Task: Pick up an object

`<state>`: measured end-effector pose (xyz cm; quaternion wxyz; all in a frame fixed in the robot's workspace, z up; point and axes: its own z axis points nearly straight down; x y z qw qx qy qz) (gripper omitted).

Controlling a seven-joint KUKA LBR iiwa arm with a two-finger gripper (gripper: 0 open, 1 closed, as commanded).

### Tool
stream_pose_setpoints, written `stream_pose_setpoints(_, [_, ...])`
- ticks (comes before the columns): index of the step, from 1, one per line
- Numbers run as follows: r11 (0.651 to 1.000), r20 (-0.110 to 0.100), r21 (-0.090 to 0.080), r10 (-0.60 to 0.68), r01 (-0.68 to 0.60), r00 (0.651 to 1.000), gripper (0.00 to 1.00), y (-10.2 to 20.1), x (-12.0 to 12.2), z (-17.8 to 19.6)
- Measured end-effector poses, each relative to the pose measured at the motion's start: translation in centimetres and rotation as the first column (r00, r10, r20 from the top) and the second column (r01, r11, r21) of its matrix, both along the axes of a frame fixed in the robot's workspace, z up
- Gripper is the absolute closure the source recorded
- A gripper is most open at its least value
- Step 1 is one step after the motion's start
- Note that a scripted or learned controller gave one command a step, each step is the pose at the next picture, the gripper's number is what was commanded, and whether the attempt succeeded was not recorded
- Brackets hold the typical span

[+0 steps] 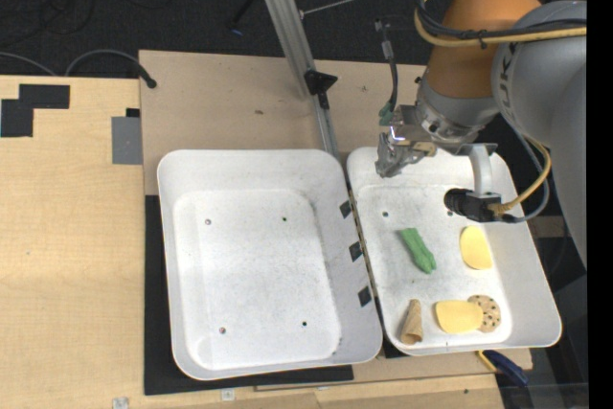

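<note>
Gripper point(391, 156) hangs over the right bin point(407, 196) at the bin's 11 o'clock corner, just inside the rim. Claw state: can't tell, the slanted view doesn't resolve whether it's released or clenched. The arm point(536, 62) comes in from 3 o'clock, with the orange band point(484, 10) at 1 o'clock of the gripper.

Pick candidates are all on the right bin's floor, clear of the gripper:
- green piece point(419, 250): elongated, lying along the 11-to-5 line, just toward 9 o'clock of bin centre. It is the nearest item, at 5 o'clock from the gripper.
- yellow oval point(476, 247): just toward 3 o'clock of centre, apart from the green piece.
- yellow flat piece point(457, 316): 6 o'clock of centre, near the front rim.
- speckled cookie point(487, 311): touching the yellow flat piece on its 3 o'clock side.
- tan cone point(412, 321): 7 o'clock of centre, just beside the yellow flat piece at its 9 o'clock, narrow end pointing to 12.

Left bin point(249, 244) sits at 9 o'clock of the right bin, their rims touching. Small black tabs point(356, 251) run along that seam. Both bins rest on the bench point(211, 101). An aluminium bar point(287, 14) slants from 12 o'clock down towards the seam.
</note>
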<state>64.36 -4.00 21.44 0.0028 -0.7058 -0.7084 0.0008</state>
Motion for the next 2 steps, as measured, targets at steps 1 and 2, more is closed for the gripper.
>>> stream_pose_setpoints(1, [1.000,0.001,0.000,0.000,0.000,1.000,1.00,5.0,-0.2,-0.5])
stream_pose_setpoints(2, [1.000,0.003,-0.001,0.001,-0.001,1.000,1.00,10.8,-0.3,-0.3])
